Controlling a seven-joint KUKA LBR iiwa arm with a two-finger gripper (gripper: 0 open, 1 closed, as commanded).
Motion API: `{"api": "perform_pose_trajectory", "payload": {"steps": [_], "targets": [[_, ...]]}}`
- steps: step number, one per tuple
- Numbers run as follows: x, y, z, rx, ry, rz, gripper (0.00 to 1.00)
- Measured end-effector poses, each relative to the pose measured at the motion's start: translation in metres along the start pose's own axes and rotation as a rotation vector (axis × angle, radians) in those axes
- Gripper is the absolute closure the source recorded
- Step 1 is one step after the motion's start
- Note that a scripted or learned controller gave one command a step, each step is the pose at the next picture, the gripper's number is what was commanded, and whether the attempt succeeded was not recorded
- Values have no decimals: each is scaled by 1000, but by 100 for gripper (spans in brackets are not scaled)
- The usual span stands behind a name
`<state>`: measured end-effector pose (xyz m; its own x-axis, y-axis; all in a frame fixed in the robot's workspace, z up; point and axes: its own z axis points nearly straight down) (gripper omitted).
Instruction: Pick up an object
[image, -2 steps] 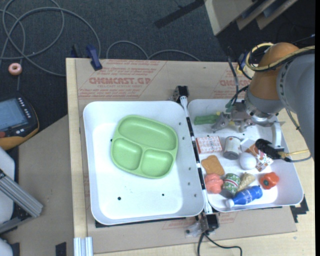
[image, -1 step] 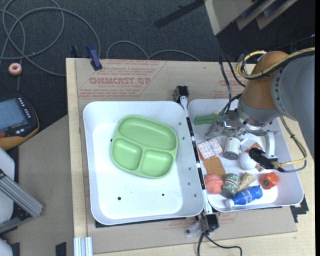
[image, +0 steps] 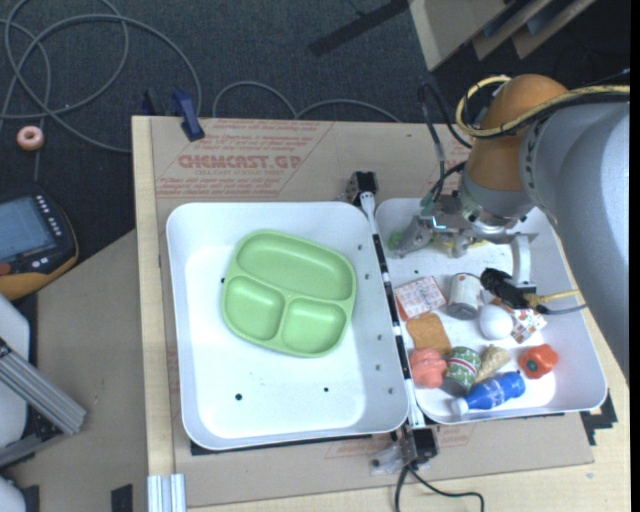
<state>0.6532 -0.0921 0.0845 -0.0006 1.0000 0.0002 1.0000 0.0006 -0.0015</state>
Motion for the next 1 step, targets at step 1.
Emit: {"api": "perform_pose_trajectory", "payload": {"steps": [1], "targets": [[-20,8,3,24,4,5,0]]}}
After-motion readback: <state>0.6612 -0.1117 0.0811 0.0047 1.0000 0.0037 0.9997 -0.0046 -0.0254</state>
